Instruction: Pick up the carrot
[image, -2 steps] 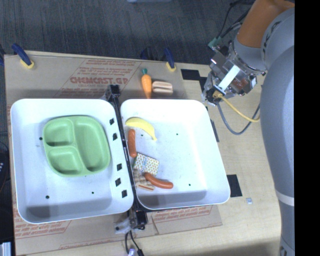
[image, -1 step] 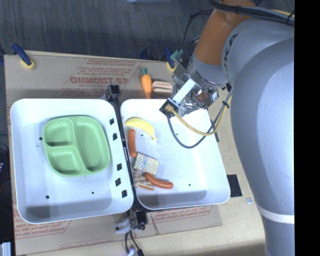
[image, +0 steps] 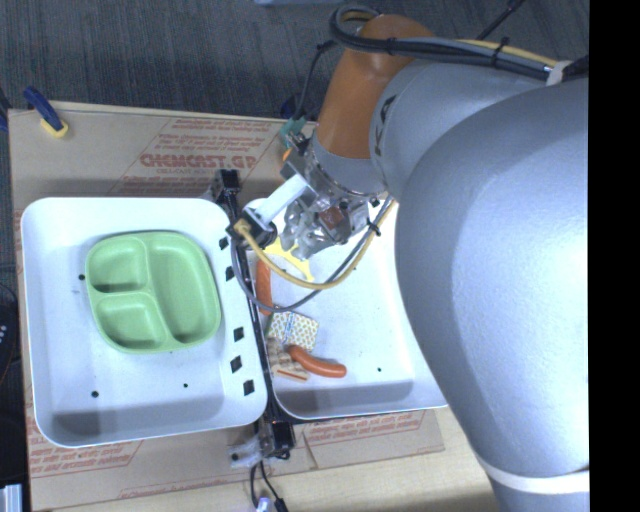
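- Grey arm's gripper (image: 300, 235) hangs over the right bin's (image: 385, 330) upper-left corner; grip state cannot be told.
- Cardboard (image: 150, 150) beneath bears red "CHEMCAST GP" print.
- Carrot (image: 264, 283): orange, slender, lying along the right bin's left wall.
- Same bin holds a patterned packet (image: 293, 329) and a sausage (image: 318, 365).
- Left bin (image: 60, 330) holds a green divided tray (image: 152, 291).

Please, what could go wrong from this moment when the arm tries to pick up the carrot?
1. The carrot lies close against the right bin's left wall, so the tool may strike that wall instead of closing around it.
2. An orange sausage-like item lies nearby and could be mistaken for it.
3. The yellow cable hanging beside the tool may snag.
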